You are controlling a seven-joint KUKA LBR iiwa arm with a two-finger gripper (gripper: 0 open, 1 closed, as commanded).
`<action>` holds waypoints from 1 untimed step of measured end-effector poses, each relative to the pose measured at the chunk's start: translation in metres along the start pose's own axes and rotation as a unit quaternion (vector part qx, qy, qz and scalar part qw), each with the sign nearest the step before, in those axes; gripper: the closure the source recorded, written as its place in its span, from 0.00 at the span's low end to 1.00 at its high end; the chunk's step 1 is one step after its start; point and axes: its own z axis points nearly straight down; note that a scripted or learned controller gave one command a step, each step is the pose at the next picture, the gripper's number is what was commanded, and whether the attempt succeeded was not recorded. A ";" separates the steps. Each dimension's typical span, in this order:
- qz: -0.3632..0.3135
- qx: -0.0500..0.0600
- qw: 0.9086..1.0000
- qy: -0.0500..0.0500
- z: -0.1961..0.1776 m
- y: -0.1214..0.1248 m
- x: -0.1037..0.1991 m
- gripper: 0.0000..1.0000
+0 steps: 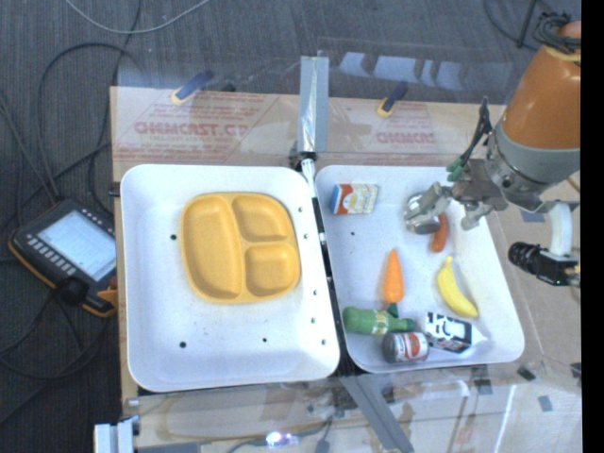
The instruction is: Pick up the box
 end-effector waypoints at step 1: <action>-0.040 0.000 0.999 -0.001 0.094 0.093 0.033 0.00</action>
